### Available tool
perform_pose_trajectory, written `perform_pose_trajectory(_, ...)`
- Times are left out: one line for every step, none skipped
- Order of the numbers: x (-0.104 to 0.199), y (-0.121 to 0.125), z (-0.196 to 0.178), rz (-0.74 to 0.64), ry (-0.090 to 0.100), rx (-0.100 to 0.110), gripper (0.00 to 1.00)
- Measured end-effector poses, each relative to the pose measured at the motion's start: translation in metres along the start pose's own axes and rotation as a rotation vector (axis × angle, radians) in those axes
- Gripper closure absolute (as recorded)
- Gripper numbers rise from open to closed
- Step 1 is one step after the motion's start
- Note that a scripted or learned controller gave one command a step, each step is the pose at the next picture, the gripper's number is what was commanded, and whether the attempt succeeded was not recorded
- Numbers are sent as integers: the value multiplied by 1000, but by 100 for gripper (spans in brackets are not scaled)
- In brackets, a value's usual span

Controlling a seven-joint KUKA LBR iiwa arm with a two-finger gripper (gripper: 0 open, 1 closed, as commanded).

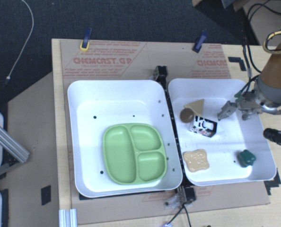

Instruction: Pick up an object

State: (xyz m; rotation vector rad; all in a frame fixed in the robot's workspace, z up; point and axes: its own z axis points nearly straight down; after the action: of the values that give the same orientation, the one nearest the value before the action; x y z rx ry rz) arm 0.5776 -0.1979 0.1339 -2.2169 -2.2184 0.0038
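Observation:
The right bin [254,174] holds a tan cone-shaped cup [190,110] lying on its side, a black-and-white patterned piece [204,126] just below it, a beige toast-like slab [196,160] near the front left, and a small dark green object [247,158] at the front right. My gripper [239,109] hovers over the bin's upper right part, right of the cup and the patterned piece. Its fingers [225,111] stand spread apart with nothing between them.
The left bin [83,126] carries a green three-compartment plate [134,152]. Black clips [160,72] join the bins at the back and front. Blue and yellow clamps [85,39] sit on the cardboard's far edge. Cables [275,37] run at the right.

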Motion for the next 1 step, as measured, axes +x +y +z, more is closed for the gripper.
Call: perform_pose_trajectory(-1, 1, -14, 0, -3, -7, 100)
